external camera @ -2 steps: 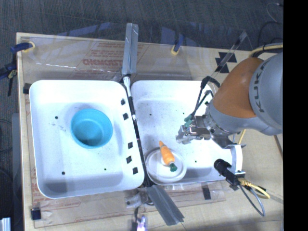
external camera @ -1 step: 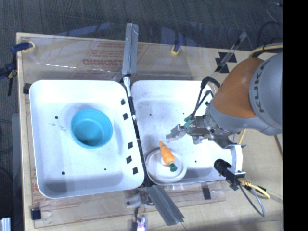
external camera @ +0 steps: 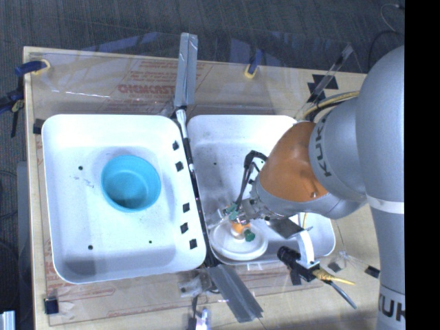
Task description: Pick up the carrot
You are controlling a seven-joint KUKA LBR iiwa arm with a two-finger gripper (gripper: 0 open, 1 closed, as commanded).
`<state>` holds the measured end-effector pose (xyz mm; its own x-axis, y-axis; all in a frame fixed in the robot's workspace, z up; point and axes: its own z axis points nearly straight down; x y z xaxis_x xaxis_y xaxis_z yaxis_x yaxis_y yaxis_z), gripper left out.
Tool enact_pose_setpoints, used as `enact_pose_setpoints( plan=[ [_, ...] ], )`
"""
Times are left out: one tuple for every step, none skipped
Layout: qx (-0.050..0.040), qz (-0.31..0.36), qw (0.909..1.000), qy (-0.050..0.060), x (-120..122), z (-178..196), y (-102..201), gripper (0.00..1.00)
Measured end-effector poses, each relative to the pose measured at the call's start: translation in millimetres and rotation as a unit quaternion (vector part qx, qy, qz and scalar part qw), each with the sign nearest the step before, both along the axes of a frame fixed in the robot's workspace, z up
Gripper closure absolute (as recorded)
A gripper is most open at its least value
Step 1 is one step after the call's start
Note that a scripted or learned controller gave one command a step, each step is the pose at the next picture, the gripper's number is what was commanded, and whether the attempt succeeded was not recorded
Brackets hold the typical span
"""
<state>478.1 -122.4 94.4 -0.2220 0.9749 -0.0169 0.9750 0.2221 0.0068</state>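
Where jaws [external camera: 238,218] hover, orange carrot [external camera: 237,228] tops round white plate [external camera: 227,246].

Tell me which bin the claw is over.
The right bin, where the claw sits above a white plate; the left bin has a blue bowl.

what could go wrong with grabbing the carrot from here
1. The small orange carrot lies on a round white plate beside a small green item, so the hand may catch that item instead.
2. The plate sits near the right white bin's front wall, and a push could slide it.
3. The grey arm's orange band hides much of the bin, so contact is hard to judge.
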Motion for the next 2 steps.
enact_pose_setpoints(
  plan=[
    [0.004,0.005,1.0,0.001,1.3,8.7,4.6,1.0],
    [0.0082,-0.077,0.997,0.006,0.7,102.0,13.2,1.0]
  ],
)
